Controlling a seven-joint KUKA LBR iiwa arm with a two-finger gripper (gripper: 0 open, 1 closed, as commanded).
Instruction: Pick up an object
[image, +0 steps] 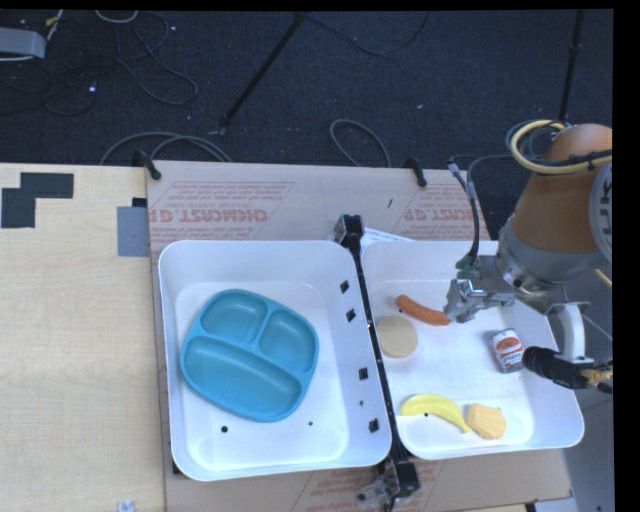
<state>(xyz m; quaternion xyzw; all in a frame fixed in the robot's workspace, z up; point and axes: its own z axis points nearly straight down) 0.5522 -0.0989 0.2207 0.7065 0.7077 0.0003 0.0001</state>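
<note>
Bench (70, 330) of pale wood, dark cabled floor (200, 80) behind; fingers (462, 298) near carrot (423, 311), grip unclear.

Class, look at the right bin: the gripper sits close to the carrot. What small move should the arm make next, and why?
Probably a short move toward the carrot and down. The gripper sits at the carrot's right end, not around it, so it likely needs centring before any grasp.

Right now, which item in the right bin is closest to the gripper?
The orange carrot: its right end sits right at the gripper. The tan disc, can, banana and yellow corn-like piece lie farther off.
</note>
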